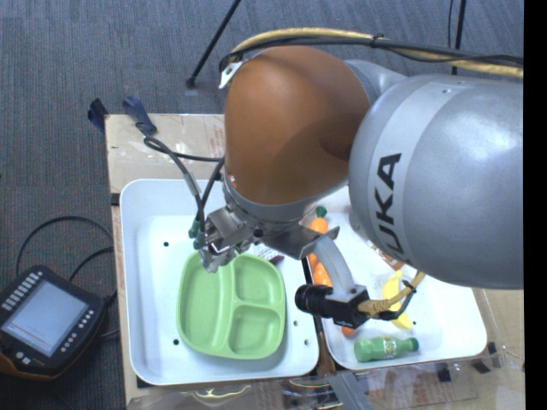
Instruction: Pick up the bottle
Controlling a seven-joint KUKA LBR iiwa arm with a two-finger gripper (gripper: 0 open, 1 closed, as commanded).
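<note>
With the gripper (pixel 209 253), its opening impossible to judge, over the green tray (pixel 231 307), the bottle (pixel 385 347) right of that tray needs a centred, crosswise grasp.

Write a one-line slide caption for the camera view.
KUKA arm's gripper hovers at the green divided tray's edge in the left bin; the green bottle lies in the right bin.

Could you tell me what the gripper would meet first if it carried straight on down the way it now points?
Most likely the green divided plate: the gripper hangs over its upper-left rim in the left bin, though depth is unclear.
</note>
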